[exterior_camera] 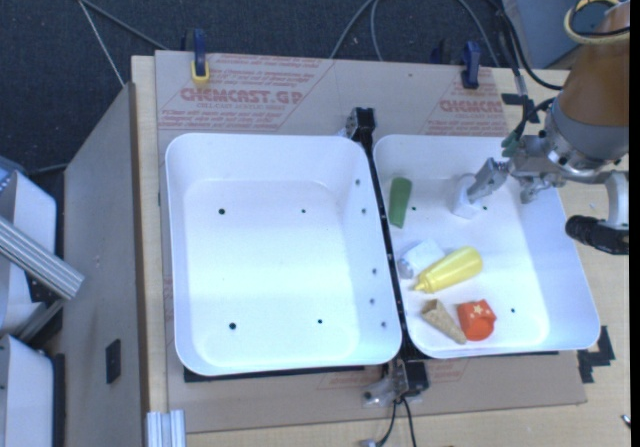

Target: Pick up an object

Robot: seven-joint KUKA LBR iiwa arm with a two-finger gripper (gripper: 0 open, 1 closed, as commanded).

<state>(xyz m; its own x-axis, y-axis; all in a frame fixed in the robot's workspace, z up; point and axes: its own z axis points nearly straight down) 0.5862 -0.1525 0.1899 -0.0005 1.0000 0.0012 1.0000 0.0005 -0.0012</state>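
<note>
While the claw [478,187] is hovering at upper right — its state I cannot tell — it should be centering squarely over the yellow mustard bottle [449,270].

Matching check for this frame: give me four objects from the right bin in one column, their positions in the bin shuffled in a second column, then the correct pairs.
Objects:
1. green object
2. yellow bottle
3. red object
4. gripper

Places:
A. near the bin's front edge, beside a tan piece
B. upper part of the bin, right of the green object
C. against the divider side, near the back
D. middle of the bin, lying on its side

Pairs: 1-C, 2-D, 3-A, 4-B
</note>
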